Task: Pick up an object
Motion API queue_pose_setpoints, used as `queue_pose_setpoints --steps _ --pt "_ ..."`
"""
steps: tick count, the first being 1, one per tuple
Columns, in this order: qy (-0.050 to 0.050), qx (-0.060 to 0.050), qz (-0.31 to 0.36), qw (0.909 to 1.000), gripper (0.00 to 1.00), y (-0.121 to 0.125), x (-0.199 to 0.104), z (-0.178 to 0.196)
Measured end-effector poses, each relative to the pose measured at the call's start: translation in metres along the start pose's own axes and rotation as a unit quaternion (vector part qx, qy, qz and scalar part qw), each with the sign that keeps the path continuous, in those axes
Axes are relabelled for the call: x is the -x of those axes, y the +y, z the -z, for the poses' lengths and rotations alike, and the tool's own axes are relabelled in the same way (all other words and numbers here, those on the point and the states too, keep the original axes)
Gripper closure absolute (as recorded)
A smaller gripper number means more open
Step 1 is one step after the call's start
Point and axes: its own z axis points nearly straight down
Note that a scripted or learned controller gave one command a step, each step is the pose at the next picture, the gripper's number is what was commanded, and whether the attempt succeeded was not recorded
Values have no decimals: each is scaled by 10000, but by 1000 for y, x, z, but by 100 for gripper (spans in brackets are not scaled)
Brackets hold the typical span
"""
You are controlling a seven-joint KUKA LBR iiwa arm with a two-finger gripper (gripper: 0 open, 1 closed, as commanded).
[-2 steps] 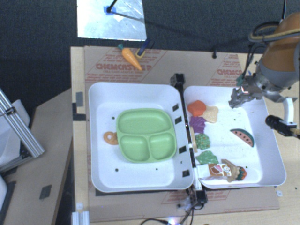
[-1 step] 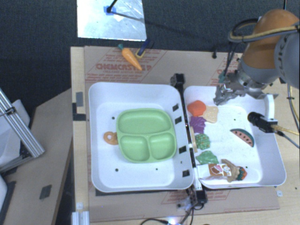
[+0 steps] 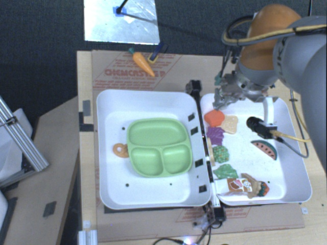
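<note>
White bin [image 3: 291, 137], fingers [image 3: 220, 103] perhaps above orange toy [image 3: 214, 118]

Red print on the cardboard sheet [image 3: 168, 68] under the bins, far edge: reads approx "CHEMCRAFT" w/ smaller lines around it, too blurry to read. More red print on the same sheet at near edge, illegible. No other legible txt, nos. or labels on bins, tray or toys.
</note>
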Motion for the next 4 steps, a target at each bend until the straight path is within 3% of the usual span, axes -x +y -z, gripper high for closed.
queue_pose_setpoints --steps 1,2,3,4 --pt "1 5 -1 10000 100 20 -59 7" --pt "3 -2 -3 10000 100 21 -114 3" --pt "-6 2 -18 10000 100 32 -111 7" --pt "-11 -10 -49 10000 100 23 -103 12"
